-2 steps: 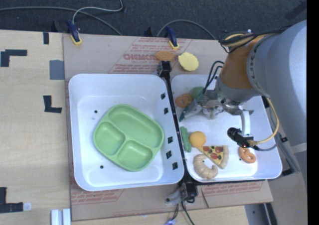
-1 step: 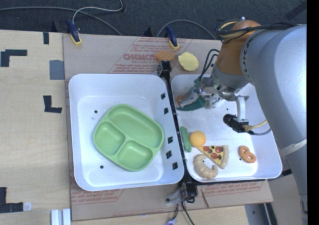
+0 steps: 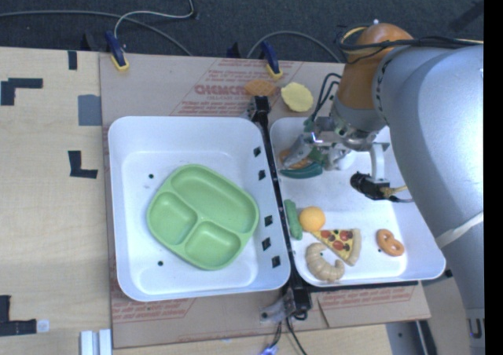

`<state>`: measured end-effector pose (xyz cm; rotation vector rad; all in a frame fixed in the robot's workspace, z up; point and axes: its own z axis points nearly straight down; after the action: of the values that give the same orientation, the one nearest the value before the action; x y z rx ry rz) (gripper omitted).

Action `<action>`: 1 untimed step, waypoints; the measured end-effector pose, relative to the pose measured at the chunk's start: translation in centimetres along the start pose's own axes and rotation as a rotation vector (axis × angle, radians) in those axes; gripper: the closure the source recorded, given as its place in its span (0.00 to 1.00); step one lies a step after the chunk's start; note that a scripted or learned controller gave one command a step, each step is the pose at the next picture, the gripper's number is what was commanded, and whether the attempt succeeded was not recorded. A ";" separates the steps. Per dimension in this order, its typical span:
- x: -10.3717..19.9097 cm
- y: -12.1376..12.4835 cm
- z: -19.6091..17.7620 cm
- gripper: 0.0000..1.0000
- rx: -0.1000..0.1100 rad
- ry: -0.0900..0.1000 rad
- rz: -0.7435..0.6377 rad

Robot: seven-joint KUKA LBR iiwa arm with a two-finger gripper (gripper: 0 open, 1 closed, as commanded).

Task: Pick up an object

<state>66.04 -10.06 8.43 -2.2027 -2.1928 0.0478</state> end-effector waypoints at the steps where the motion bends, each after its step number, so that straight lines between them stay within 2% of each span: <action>1: 0.0 0.0 0.0 0.00 0.000 -0.002 0.000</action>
<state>66.04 -10.01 8.43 -2.2040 -2.1936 0.0497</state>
